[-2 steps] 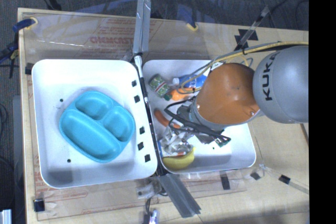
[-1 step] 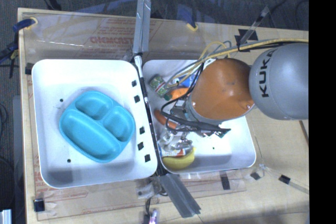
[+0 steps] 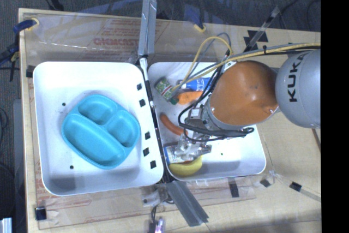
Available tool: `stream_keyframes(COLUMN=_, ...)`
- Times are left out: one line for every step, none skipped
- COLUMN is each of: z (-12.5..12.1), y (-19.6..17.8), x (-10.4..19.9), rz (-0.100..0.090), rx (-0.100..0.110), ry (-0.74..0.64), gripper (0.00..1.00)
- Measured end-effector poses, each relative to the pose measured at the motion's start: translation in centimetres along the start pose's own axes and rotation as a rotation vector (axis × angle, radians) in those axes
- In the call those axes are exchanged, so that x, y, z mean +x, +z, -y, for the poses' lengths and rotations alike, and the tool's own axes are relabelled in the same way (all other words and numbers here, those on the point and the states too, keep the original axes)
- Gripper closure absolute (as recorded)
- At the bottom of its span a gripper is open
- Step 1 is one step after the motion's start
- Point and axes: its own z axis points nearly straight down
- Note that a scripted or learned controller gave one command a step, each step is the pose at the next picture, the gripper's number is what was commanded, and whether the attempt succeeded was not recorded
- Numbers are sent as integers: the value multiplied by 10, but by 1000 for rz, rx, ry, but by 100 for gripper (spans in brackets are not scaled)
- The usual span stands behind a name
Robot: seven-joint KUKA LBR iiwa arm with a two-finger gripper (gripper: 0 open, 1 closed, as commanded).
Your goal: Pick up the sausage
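Reaching in from the right, the arm (image 3: 245, 95) hung over the right bin (image 3: 248, 158), so this looked like the approach step. Left bin (image 3: 49, 117) held a blue divided plate (image 3: 101, 129). The gripper (image 3: 188, 147) sat over a yellow thing, maybe a banana (image 3: 185, 167); can't tell its grip. The sausage (image 3: 170, 124) lay just far-left of it, so next move needed a nudge that way.
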Motion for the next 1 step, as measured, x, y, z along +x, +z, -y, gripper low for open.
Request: stream_keyframes(z=21, y=16, x=-32, rz=-6, rx=3, ry=-343, gripper=100)
